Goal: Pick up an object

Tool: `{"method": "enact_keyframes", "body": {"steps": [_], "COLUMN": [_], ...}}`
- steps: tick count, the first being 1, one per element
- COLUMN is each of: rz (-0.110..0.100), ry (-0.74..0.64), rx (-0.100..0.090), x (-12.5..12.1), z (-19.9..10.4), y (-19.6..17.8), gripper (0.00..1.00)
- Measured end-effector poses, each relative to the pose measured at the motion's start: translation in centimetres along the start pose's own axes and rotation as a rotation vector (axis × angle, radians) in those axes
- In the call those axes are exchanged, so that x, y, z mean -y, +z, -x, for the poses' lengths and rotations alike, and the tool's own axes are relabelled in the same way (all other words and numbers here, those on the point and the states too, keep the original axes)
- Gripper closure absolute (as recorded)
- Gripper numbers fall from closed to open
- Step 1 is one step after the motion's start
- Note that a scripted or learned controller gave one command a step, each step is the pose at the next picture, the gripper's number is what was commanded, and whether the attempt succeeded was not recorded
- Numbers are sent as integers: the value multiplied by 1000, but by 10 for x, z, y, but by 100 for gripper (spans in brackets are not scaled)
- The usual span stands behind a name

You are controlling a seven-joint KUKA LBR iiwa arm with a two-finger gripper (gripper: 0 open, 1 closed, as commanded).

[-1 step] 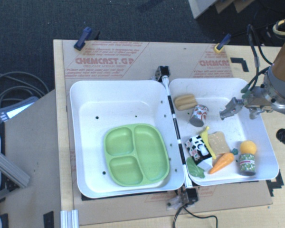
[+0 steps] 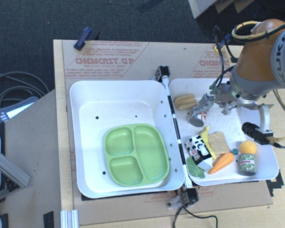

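Carrot [image 2: 222, 162], jar [image 2: 246, 165] and orange [image 2: 248, 147] crowd the right bin's [image 2: 270, 167] lower edge; your green tray [image 2: 135, 154] fills the left bin [image 2: 85, 99]. Mid-right, the gripper [image 2: 200, 114] hovers near a bread roll [image 2: 185, 101]; you cannot tell its grip.

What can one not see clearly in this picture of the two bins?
- Pincer: small and blurred in the camera view; open or shut is unclear, and so is whether it holds anything.
- Arm: cut off by the right edge.
- Small jar: label too small to read.
- Black-and-white item: partly covered by the banana; its kind is unclear.
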State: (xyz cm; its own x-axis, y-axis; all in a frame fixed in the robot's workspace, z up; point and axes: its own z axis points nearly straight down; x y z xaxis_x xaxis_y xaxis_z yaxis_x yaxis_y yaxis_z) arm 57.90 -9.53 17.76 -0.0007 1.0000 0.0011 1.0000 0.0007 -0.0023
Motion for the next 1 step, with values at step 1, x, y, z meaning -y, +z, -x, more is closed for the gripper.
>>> {"method": "enact_keyframes", "body": {"steps": [1], "rz": [1], "ry": [1], "rx": [1], "x": [-16], "z": [0], "y": [93], "gripper": [0]}}
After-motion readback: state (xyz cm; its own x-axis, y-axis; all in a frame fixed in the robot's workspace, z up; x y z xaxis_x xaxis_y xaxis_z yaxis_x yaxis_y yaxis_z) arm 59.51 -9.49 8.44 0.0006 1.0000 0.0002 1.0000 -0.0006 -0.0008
